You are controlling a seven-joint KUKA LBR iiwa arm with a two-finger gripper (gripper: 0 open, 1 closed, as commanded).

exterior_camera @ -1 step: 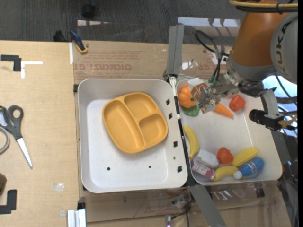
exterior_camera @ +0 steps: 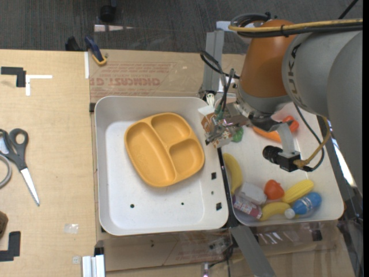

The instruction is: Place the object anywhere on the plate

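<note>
At the divide between the two bins, the fingers gripped a small brown-and-green object, seemingly light and crinkly, just beside the yellow plate.

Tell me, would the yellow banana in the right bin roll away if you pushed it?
Probably not far. The banana is curved and lies flat along the right bin wall, so it would more likely slide or pivot. It looks like smooth toy plastic, so likely light, stiff and a bit slippery.
</note>
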